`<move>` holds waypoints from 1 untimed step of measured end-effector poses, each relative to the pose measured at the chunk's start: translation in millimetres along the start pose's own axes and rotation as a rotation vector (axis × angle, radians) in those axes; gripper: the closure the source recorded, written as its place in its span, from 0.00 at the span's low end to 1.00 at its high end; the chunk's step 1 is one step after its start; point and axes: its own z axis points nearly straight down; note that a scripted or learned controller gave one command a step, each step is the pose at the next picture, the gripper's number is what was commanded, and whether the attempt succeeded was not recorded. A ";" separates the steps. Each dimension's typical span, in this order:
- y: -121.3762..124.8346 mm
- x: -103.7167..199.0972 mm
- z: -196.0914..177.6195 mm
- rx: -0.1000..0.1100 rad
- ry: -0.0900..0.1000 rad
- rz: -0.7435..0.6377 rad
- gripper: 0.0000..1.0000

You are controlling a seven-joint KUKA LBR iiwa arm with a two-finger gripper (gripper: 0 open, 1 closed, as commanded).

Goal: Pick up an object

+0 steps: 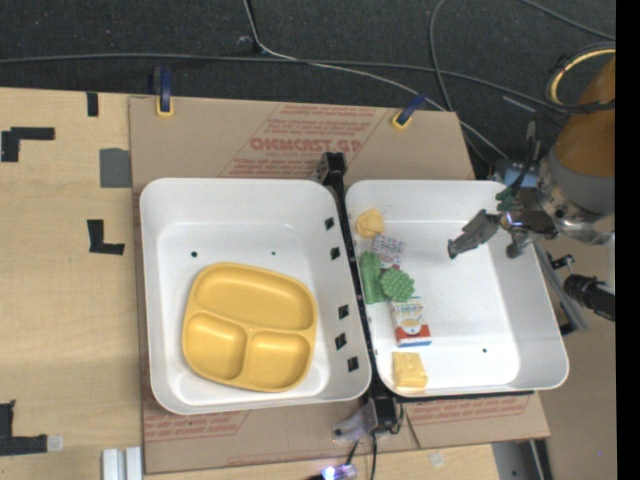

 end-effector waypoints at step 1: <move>4.2 0.7 44.7 0.004 0.000 0.000 0.00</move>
